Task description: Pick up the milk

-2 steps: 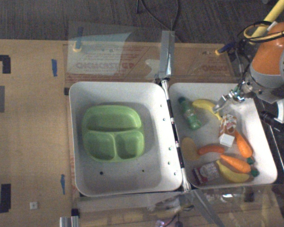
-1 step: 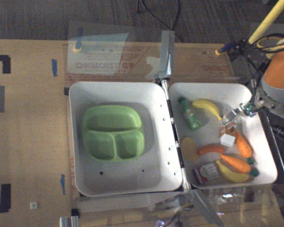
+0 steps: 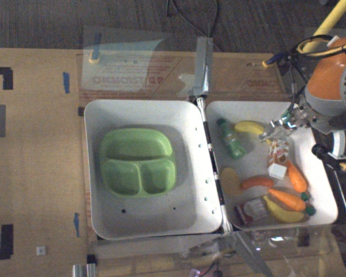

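The milk carton point(image 3: 278, 157), a small toy one, white at its lower end w/ a reddish printed upper part, lies in the right bin point(image 3: 328, 203), approx. centre-right. It is judged light, stiff-sided and probably hollow plastic or card, so it could be pushed aside easily; smooth faces, prob. somewhat slippery. A hold across the short width, at mid-body, is judged best. The long axis runs roughly 12-to-6 o'clock, tilted slightly; the white end is pointed toward 6, the printed end toward 12.

At its 12 o'clock, just above, the jaws point(image 3: 279, 124) are seen hanging over the printed end; whether they are released or clenched cannot be told, and nothing is seen between them. At 4 o'clock a carrot point(image 3: 297, 178) lies touching or nearly touching the carton. At 7 o'clock, an orange-red sausage-like piece point(image 3: 257, 182); further toward 6, a second carrot point(image 3: 288, 199) and a banana point(image 3: 284, 212). At 10 o'clock, another banana point(image 3: 249, 127) and a green bottle point(image 3: 230, 138).

The left bin point(image 3: 98, 212) carries a green divided plate point(image 3: 139, 161). Both bins sit on the tan surface point(image 3: 34, 154).
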Controlling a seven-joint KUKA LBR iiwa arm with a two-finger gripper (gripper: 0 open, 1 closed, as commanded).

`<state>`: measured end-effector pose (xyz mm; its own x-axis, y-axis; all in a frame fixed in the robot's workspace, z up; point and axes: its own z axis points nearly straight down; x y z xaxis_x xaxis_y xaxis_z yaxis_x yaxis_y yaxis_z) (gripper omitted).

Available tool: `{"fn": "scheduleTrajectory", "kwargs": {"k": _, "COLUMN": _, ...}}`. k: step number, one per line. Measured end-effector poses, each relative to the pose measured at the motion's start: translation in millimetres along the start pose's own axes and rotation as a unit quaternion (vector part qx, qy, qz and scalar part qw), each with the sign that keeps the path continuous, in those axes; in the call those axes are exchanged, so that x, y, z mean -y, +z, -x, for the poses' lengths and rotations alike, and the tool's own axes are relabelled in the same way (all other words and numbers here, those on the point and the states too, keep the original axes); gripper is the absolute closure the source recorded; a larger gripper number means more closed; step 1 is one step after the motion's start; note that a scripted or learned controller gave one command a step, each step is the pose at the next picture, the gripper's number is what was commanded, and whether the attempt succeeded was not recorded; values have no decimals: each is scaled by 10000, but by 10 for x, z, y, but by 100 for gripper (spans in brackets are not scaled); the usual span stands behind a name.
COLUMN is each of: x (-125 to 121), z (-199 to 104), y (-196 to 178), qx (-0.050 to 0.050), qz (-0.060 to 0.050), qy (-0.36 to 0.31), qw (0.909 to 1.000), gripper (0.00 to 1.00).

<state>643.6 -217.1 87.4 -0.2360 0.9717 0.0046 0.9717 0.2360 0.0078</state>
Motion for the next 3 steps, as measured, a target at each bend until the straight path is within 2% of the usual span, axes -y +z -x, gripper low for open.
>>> {"fn": "scheduleTrajectory", "kwargs": {"k": 1, "x": -208, "z": 16, "y": -25, "qx": -43, "qz": -108, "qy": -107, "qw": 9999, "gripper": 0}}
{"fn": "scheduleTrajectory", "kwargs": {"k": 2, "x": 425, "z": -101, "y": -10, "qx": -3, "qz": -8, "qy": -48, "qw": 10000, "gripper": 0}}
{"fn": "scheduleTrajectory", "kwargs": {"k": 3, "x": 414, "z": -58, "y": -136, "qx": 54, "qz": 31, "qy": -36, "qw": 10000, "gripper": 100}}
